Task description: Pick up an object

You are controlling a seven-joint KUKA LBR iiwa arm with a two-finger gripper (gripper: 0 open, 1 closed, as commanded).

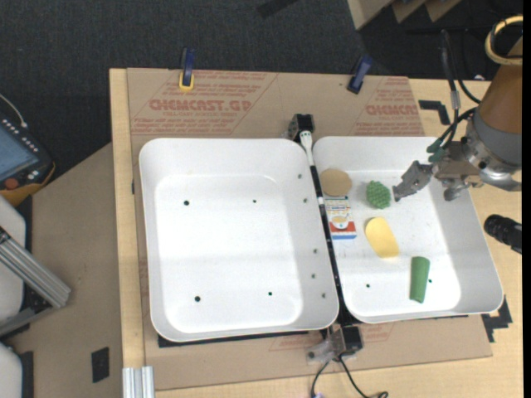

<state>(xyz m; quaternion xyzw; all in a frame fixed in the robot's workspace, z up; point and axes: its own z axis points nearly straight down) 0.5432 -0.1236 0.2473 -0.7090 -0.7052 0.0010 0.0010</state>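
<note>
In the right bin (pixel 456 247) lie a tan round piece (pixel 335 181), a bumpy green ball (pixel 378 193), a small white carton with red and blue print (pixel 339 220), a yellow block (pixel 382 237) and a green cylinder (pixel 420 279). My gripper (pixel 431 186) hangs over the bin's upper right part, just right of the green ball. It is open with nothing between its fingers. One dark fingertip (pixel 409 183) points toward the ball, a small gap apart from it.
The left bin (pixel 224 239) sits beside the right one on a brown board (pixel 249 98), which is clamped at the back by two blue clips. A black connector (pixel 300 127) sits where the bins meet at the back. Cables hang at the far right.
</note>
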